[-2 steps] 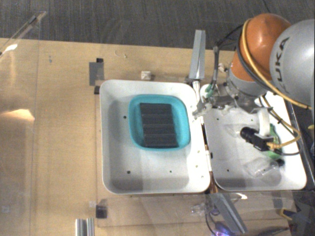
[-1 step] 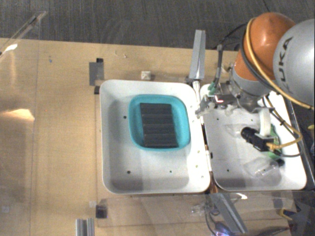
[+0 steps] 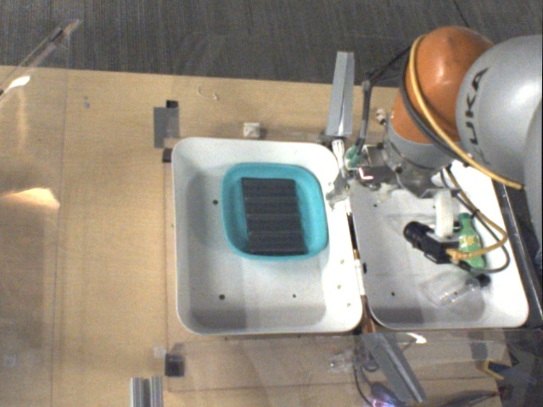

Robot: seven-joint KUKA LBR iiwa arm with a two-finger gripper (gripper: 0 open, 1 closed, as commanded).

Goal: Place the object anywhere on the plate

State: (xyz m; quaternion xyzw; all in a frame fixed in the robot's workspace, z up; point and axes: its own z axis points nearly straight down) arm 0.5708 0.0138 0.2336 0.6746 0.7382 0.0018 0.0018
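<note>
Right now, pincer [image 3: 343,176] over the bins' divide.
Can't tell its grip; teal plate [image 3: 316,219] just left, dark ridged object [image 3: 272,215] on it.

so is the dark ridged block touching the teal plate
Touching. The camera view shows the dark ridged block lying flat inside the teal plate, teal rim visible all around it.

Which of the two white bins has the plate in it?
The left bin: it holds the turquoise plate with a dark ridged block on it. The right bin lies under the arm.
</note>
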